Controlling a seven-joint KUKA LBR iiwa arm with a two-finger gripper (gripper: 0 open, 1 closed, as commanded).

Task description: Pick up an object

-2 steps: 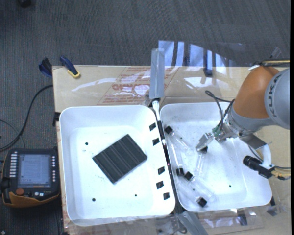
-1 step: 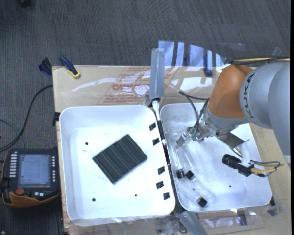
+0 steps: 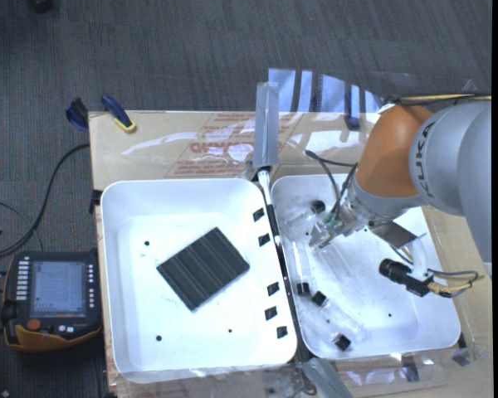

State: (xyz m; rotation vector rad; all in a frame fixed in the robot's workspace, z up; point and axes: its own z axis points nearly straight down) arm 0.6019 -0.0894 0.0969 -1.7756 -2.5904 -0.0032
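White plastic bins sat side by side in the camera view, and I had the grey-and-orange arm (image 3: pixel 436 160) reaching in from the right, its gripper (image 3: pixel 325 229) low over the upper left of the right bin (image 3: pixel 398 322). I read this as the approach before a grasp. I could not tell whether the gripper was released or clenched, and I could make out nothing gripped. Likely targets lay just below it: a clear plastic piece (image 3: pixel 336 268), hard to outline, and small black pieces (image 3: pixel 318 298) toward that bin's lower left. A dark ribbed slab (image 3: pixel 203 268) lay alone mid-way in the left bin (image 3: pixel 141 214). The next move, I judged, called for a straight descent onto one piece. Red print on the pale sheet (image 3: pixel 224 143) above the bins was unreadable, and the pendant (image 3: pixel 50 293) at the lower left had a screen too small to read.
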